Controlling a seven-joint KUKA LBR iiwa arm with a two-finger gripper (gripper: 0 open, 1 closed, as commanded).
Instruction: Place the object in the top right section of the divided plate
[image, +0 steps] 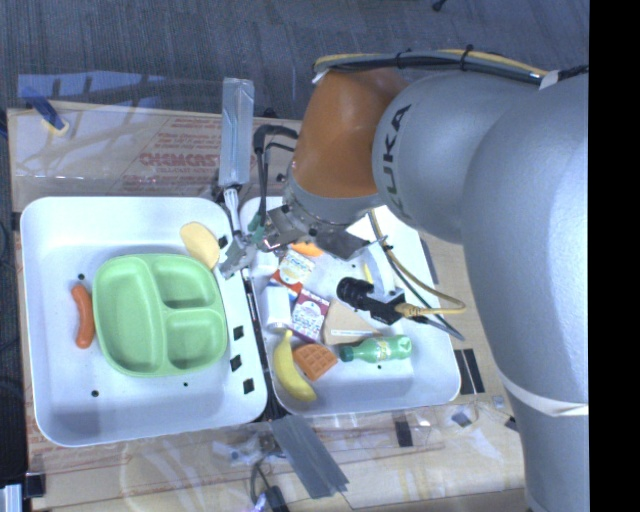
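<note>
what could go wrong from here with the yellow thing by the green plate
1. The pale yellow oval food piece lies on the bin floor just off the green divided plate, by its top right section; a nudge may push it away instead.
2. The gripper hangs over the wall between the two white bins and may strike it.

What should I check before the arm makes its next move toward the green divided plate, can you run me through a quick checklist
1. Green divided plate sits flat in the left bin: ok.
2. Plate's top right section has nothing in it: ok.
3. Gripper position: over the divider between the bins, beside the plate's top right corner: ok.
4. Object held between the fingers: cannot tell.
5. Yellow potato-like piece lies off the plate, touching its upper right rim, close to the gripper: not ok, may get bumped.
6. Sausage lies left of the plate, away from the target: ok.
</note>
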